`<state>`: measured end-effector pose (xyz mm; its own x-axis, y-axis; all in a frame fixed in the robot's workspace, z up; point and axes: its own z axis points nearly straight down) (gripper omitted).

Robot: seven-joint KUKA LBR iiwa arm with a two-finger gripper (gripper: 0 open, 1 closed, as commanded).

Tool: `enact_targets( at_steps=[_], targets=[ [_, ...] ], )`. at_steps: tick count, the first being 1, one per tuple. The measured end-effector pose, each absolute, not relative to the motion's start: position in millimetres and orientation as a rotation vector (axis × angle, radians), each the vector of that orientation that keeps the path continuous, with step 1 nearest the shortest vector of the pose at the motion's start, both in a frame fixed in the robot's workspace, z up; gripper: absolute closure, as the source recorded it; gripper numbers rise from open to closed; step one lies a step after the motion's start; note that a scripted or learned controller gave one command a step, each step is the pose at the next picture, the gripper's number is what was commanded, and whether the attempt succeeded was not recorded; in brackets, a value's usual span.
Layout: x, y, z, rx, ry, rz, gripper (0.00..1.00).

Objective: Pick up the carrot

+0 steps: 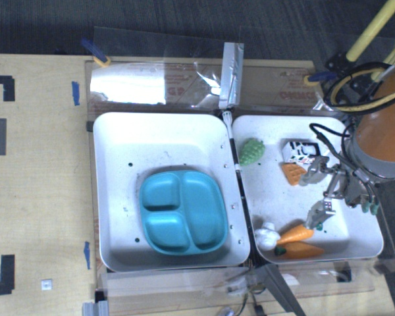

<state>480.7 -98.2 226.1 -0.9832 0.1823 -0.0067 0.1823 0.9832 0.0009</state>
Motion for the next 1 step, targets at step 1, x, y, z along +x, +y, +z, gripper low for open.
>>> enact_targets(
  at_steps=[1],
  targets=[
    [598.0, -126.5, 133.8, 0.344, 3.124, 0.003, 0.0]
  ],
)
